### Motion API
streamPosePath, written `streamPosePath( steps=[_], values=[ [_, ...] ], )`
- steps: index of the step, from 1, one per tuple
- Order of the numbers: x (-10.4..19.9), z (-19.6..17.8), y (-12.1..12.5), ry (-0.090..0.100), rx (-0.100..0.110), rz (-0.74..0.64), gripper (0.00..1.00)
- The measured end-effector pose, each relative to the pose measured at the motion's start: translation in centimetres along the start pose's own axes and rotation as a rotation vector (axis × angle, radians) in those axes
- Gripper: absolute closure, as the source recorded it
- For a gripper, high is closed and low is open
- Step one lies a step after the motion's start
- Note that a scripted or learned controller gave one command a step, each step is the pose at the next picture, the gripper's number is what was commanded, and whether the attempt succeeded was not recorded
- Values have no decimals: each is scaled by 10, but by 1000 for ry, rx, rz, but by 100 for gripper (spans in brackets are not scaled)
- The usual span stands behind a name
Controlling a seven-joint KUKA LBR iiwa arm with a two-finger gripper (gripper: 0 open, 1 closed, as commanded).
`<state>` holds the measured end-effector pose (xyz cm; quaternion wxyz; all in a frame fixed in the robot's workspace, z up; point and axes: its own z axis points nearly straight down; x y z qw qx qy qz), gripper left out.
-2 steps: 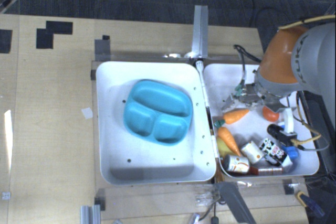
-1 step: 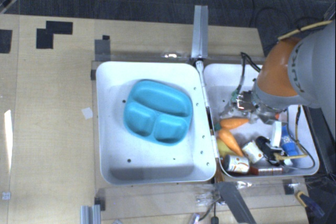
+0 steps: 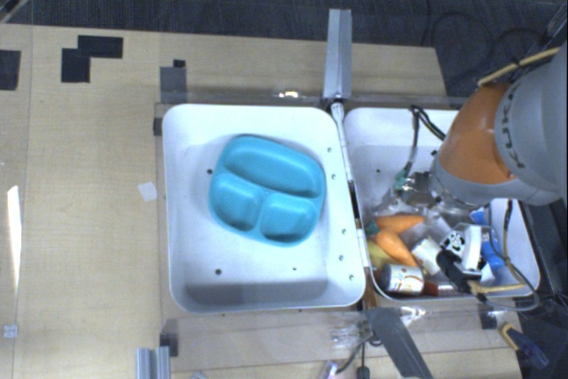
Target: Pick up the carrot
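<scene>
An orange carrot (image 3: 396, 248) lies in the right bin (image 3: 382, 138), near its front left corner. A second orange piece (image 3: 402, 224) lies just behind it. My gripper (image 3: 437, 237) hangs low over the clutter, right beside the carrot on its right, below the orange-banded wrist (image 3: 475, 142). The arm's body covers the gripper's tips, and I cannot tell whether it touches the carrot.
A blue divided plate (image 3: 266, 188) lies in the left bin (image 3: 191, 280). Around the carrot are a yellow item (image 3: 377, 256), a small red-and-white labelled item (image 3: 408, 282) and a blue item (image 3: 490, 255). A metal divider (image 3: 351, 191) separates the bins. Cables (image 3: 417, 146) trail in the right bin.
</scene>
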<state>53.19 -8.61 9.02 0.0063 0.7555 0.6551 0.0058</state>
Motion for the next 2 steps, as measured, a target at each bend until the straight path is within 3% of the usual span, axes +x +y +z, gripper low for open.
streamPosePath(
  steps=[1, 2],
  values=[
    [2, -12, 3, 2, -8, -1, 100],
    [86, -95, 23, 3, 12, -282, 100]
  ],
)
